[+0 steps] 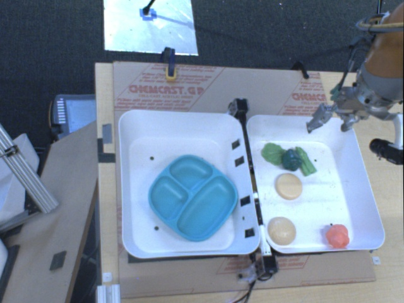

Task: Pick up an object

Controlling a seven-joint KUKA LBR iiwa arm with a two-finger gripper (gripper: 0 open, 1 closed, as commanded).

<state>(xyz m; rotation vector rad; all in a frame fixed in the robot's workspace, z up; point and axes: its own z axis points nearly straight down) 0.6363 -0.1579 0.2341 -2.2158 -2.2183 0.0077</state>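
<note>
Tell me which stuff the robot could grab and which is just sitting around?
For the job:
- gripper, jaws open, above the right bin's far edge
- green and blue broccoli toy
- upper tan round piece
- lower tan round piece
- red-orange toy

Just lying about:
- blue divided plate in the left bin
- yellow clamp
- shiny sheet

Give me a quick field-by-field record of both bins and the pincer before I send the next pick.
left bin: holds a blue divided plate
right bin: holds four items
far item: green toy vegetable
middle item: tan round piece
near-left item: second tan round piece
near-right item: small red-orange piece
pincer: open, above the right bin's far edge, nothing between its fingers
nearest object to pincer: the green toy vegetable
</note>
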